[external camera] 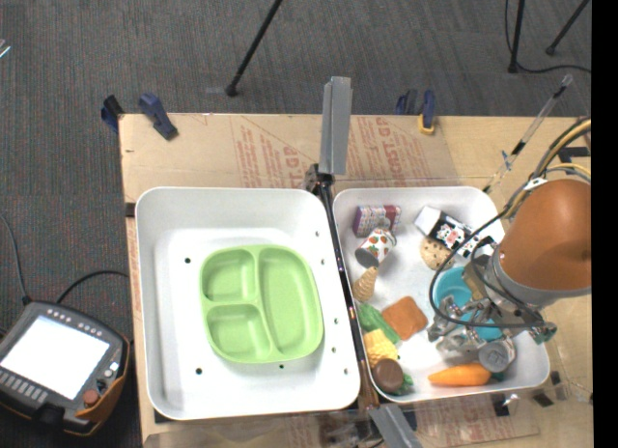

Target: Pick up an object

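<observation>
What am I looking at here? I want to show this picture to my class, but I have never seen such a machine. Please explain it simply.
This is one camera fixed above a workbench, looking down at a slant. The big grey and orange shape on the right is a robot arm, moved by a program. At its tip is a pincer for picking things up; it is down in the right bin, and I cannot see whether it grips anything.

Two shallow white bins sit side by side. The left bin holds a green divided plate. The right bin holds small toys, among them a carrot, a blue bowl and a purple can. The arm's job is to pick up one object.
</observation>
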